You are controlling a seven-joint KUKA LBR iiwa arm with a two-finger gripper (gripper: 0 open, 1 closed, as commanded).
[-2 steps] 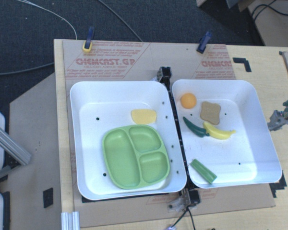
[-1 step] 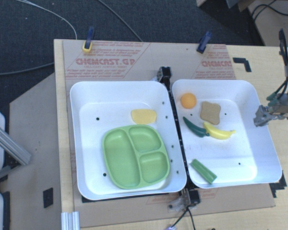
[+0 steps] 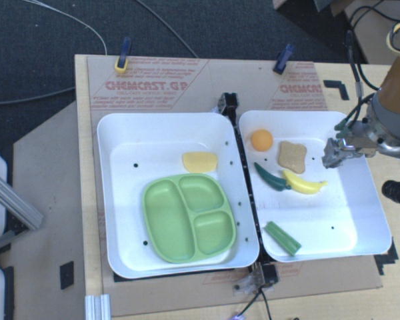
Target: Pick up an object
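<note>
The right bin holds an orange ball, a tan bread slice, a yellow banana, a dark green pepper and a green block. My gripper hangs over the right bin's upper right part, just right of the bread slice. Nothing shows between its tips.
The left bin carries a green divided plate and a pale yellow piece. Black clips join the bins at the top, and blue clamps pin the board. Cables run down the arm at the right.
</note>
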